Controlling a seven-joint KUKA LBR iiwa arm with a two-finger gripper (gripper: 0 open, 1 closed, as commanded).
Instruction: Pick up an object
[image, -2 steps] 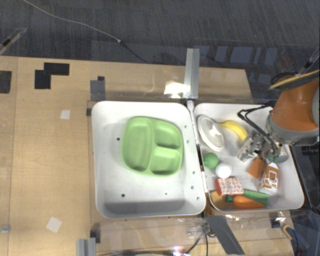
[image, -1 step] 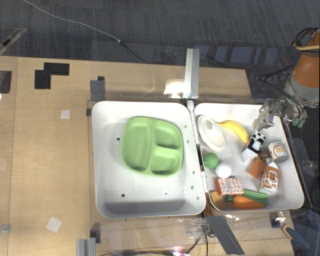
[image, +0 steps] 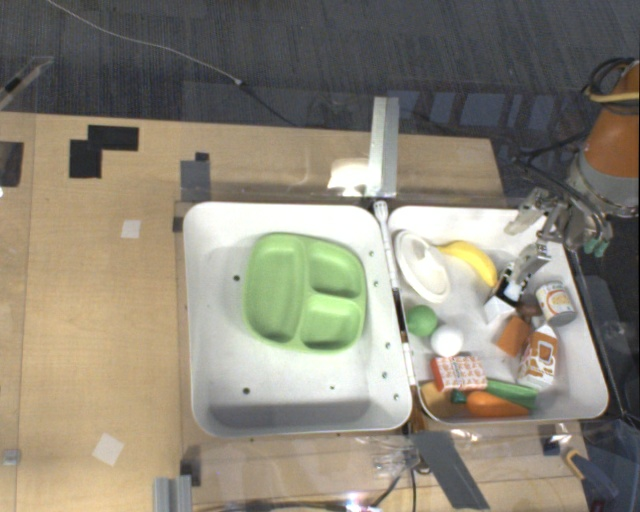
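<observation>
Two bins (image: 200, 300); gripper (image: 510, 280) low in the right one (finger state unclear) beside banana (image: 470, 262).

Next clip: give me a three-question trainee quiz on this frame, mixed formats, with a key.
1. True or false: the green tray lies in the left bin.
2. Multiple choice: what lies right beside the white bowl? A) the carrot B) the banana C) the can
3. Fill in: the gripper hangs over the ____ bin.

Key
1. True.
2. B: the banana rests against the bowl's right side; the carrot lies at the right bin's near edge and the can by its right wall.
3. Right.
</observation>
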